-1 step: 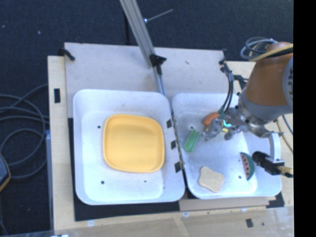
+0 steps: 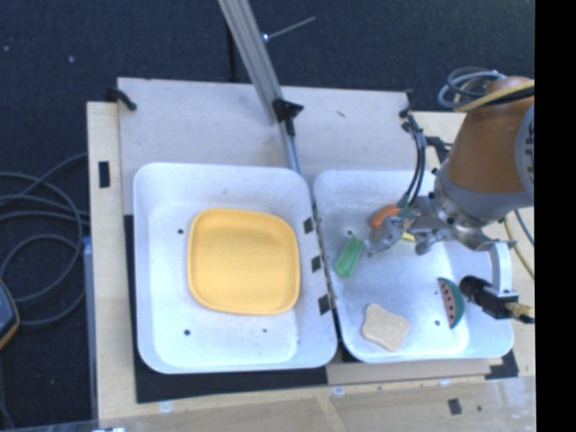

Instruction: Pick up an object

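In the right bin (image 2: 423,345) lie a green oblong piece (image 2: 349,256), a small orange piece (image 2: 385,213), a tan slice of bread (image 2: 385,327) and a watermelon slice (image 2: 450,300). My gripper (image 2: 393,233) hangs low over the upper middle of this bin. It is just below the orange piece and to the right of the green piece. The grey arm with its orange band (image 2: 490,156) reaches in from the right and hides part of the bin's upper right area. Nothing visibly sits in the gripper.
The left bin (image 2: 153,241) holds a yellow square plate (image 2: 243,261). A slanted metal rod (image 2: 256,57) rises from the gap between the bins. Cables (image 2: 416,165) trail from the wrist. A black and yellow fitting (image 2: 490,300) sits at the right bin's right edge.
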You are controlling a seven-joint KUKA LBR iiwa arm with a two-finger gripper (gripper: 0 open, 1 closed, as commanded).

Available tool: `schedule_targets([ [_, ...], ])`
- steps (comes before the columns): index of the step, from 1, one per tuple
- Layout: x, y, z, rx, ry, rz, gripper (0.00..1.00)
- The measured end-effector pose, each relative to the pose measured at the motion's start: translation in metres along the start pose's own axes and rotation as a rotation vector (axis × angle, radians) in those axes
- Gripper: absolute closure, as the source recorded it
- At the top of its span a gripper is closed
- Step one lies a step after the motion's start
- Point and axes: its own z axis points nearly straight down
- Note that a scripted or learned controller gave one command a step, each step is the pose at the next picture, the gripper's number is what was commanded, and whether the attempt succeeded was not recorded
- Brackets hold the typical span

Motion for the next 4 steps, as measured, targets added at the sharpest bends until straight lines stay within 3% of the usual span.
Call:
schedule_targets([
  [2,0.000,-0.006,0.113,0.005,0.000,0.001,0.00],
  [3,-0.001,-0.005,0.122,0.000,-0.001,0.001,0.00],
  [4,-0.001,-0.005,0.111,-0.003,0.000,0.002,1.00],
])
